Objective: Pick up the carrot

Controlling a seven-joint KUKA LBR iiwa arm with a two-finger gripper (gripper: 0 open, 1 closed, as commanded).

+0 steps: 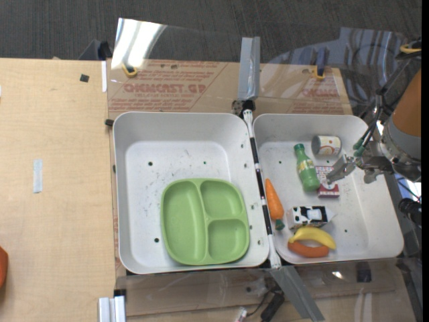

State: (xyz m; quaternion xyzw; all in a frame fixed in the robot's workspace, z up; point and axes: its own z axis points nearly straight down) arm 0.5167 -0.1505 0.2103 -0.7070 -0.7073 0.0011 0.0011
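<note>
The carrot (pixel 273 200) lies in the right bin (pixel 375 243), pressed up against the bin's left wall, right beside the divider where the two bins meet. It runs lengthwise along that wall with its green top toward the near end. Sitting so close to the wall, it probably leaves little room for a finger on that side, so a grasp along its length looks harder than one across it.

The other things in the same bin are spread to its right: a green bottle (pixel 307 169) lying on its side near the middle, a small white cup (pixel 327 143) toward the far wall, a small red and white packet (pixel 328 188), a black and white carton (pixel 309 215), and a banana (pixel 312 235) resting on top of a red-orange piece (pixel 308 249) at the near edge. The left bin (pixel 134 180) holds a green divided plate (pixel 204 221).

The gripper (pixel 348 168) hangs over the right part of the right bin, above the packet and well apart from the carrot. Its jaws point left, toward the bottle, and nothing is seen between them. Whether they are spread or closed I cannot tell from this angle. The carrot is not yet approached, so the pick has still to begin.
</note>
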